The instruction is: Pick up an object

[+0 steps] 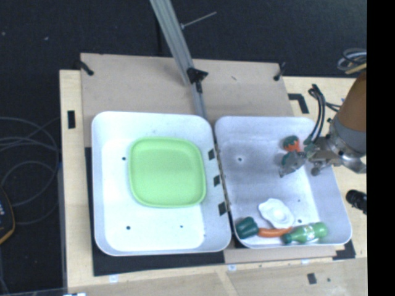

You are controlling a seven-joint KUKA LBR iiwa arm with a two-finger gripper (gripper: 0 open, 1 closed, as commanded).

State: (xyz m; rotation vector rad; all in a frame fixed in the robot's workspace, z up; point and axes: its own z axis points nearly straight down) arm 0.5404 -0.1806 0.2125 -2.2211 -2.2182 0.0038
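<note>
While gripper (298,161) hovers low in right bin (247,134), jaw state unclear, maybe near orange piece (291,143). Approach step; next needs descent onto 1 object.

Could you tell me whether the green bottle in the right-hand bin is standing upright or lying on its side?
Lying on its side. The green bottle stretches lengthwise along the near wall of the right bin, next to the orange carrot-like piece.
</note>
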